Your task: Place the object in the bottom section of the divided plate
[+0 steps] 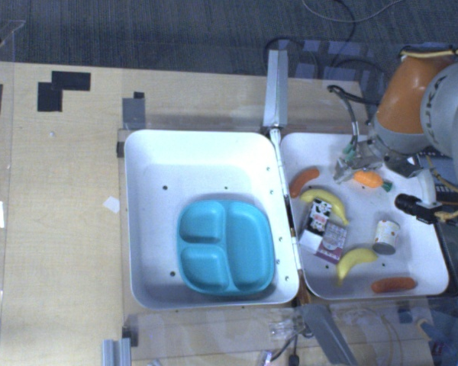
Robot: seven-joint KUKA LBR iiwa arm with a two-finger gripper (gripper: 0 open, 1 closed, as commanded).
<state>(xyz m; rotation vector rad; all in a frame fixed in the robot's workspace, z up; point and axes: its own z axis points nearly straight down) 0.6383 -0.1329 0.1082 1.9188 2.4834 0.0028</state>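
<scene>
The metal two-finger gripper (356,164) sits low in the right white bin (435,269), upper right of the frame, its tips touching the small orange carrot toy (369,179). I cannot tell if it grips (too blurry). Pinch the middle, lift straight, then carry left to the blue divided plastic plate (226,245).

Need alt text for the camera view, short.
The arm's pincer hovers at a small orange carrot-like toy in the right bin, among bananas, sausages and a can. In the left bin sits a blue divided plate.
</scene>
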